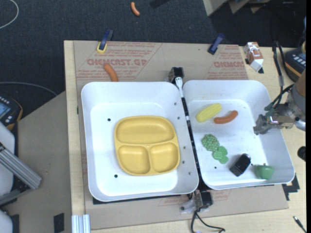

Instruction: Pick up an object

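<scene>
The right white bin (243, 89) holds a yellow corn cob (208, 112), an orange-red sausage (226, 117), a green bumpy vegetable (215, 147), a black block (240, 164) and a green pepper-like piece (264, 171). My gripper (262, 125) hangs over the bin's right side, to the right of the sausage and above the black block. Nothing shows between its fingers.
The left white bin (97, 106) carries a yellow three-compartment tray (146, 144). An orange sausage (111, 72) lies on the board behind the left bin. Clamps (104, 41) sit along the board's far edge. Cables and a box (253, 56) stand at the far right.
</scene>
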Action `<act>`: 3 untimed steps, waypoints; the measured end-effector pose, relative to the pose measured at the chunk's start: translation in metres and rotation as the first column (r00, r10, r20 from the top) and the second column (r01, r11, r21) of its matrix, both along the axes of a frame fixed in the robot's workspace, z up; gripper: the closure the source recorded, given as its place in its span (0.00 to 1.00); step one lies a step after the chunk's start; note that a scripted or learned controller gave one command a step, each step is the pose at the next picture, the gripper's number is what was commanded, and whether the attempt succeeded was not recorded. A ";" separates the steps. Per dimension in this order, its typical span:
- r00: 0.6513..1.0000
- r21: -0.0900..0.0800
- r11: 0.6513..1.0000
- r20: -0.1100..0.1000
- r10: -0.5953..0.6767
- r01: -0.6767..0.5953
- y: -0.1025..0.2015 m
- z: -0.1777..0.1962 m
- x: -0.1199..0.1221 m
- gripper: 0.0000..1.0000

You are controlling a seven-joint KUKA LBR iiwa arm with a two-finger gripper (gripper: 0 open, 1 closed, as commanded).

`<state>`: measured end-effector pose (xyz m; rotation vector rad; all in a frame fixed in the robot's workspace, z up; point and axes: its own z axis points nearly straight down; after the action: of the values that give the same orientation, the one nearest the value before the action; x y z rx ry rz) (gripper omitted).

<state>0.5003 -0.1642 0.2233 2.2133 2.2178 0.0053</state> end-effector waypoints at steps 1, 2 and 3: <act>1.000 0.003 1.000 -0.005 0.004 -0.004 0.052 -0.009 0.027 1.00; 1.000 0.003 1.000 -0.005 0.004 -0.004 0.097 -0.014 0.046 1.00; 1.000 0.004 1.000 -0.004 0.004 -0.004 0.143 -0.010 0.063 1.00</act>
<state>0.5631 -0.0212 0.2130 2.2135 2.2258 0.0047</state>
